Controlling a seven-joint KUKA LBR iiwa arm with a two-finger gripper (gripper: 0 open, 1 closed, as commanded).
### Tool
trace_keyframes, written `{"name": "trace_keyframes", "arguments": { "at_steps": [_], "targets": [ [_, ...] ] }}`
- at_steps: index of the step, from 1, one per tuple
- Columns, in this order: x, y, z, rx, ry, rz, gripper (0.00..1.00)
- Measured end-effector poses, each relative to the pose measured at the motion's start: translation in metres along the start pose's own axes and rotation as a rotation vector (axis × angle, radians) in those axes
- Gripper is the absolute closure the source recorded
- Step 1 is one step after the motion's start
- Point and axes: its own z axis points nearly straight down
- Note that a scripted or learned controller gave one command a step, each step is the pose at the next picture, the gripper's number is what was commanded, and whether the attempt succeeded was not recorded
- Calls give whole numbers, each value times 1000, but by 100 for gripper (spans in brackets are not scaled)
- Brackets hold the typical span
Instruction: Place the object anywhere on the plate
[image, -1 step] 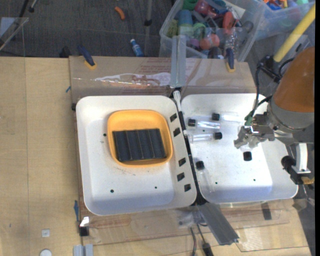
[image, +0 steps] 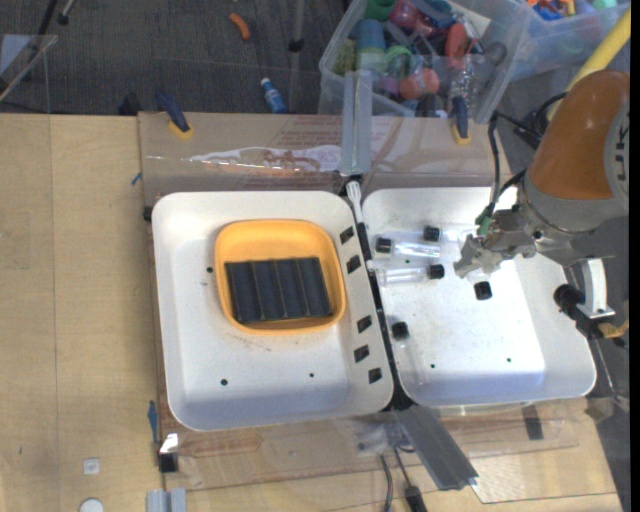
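An orange plate (image: 228, 247) sits in the left white bin (image: 190, 340). A black ridged rectangular block (image: 278, 290) lies flat on the plate, covering most of its middle. My gripper (image: 480, 258) hangs over the right white bin (image: 500, 360), near its upper right part, far from the plate. A small black piece (image: 483, 291) lies on the bin floor just below the gripper, apart from it. Nothing shows between the gripper's tips.
Two clear tubes with black caps (image: 408, 243) (image: 412, 272) lie in the right bin's upper left. Another small black piece (image: 399, 328) sits near the divider (image: 362, 300). A clear box of coloured clutter (image: 420, 50) stands behind the bins.
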Motion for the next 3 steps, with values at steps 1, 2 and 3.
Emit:
{"name": "trace_keyframes", "arguments": {
  "at_steps": [1, 2, 3],
  "targets": [
    [17, 49, -7, 0, 0, -89, 100],
    [43, 85, -2, -1, 0, -233, 100],
    [76, 90, -24, -3, -1, -393, 100]
  ]
}}
